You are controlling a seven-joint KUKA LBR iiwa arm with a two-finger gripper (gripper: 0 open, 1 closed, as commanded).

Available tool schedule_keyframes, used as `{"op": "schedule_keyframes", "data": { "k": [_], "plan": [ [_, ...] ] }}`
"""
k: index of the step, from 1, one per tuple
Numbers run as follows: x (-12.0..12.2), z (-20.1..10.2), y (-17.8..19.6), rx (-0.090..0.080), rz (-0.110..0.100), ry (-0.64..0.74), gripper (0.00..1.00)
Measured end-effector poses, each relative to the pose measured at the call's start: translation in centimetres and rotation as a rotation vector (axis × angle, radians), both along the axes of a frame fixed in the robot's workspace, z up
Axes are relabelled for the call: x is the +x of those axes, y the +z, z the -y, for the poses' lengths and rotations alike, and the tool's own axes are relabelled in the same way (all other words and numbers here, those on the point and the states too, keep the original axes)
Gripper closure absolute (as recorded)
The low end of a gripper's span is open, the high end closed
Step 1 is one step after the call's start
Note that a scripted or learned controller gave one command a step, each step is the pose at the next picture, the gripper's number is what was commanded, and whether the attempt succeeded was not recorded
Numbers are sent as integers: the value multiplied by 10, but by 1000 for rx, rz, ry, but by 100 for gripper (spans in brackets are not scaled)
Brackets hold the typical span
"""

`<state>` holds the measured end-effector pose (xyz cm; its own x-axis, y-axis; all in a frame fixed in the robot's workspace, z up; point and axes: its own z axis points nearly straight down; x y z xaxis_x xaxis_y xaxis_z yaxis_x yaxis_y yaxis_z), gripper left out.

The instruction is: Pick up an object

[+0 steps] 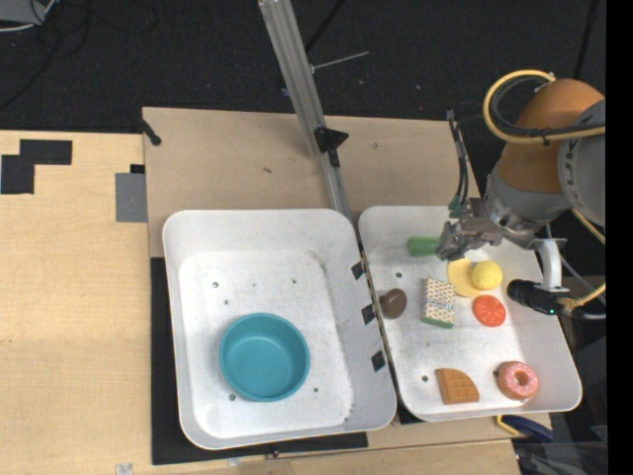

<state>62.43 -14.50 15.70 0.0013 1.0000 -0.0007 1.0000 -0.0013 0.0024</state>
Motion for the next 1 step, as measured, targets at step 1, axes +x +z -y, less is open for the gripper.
{"op": "schedule_keyframes", "data": {
  "k": [1],
  "plan": [
    [7, 2, 44, 0, 1, 1, 100]
  ]
}}
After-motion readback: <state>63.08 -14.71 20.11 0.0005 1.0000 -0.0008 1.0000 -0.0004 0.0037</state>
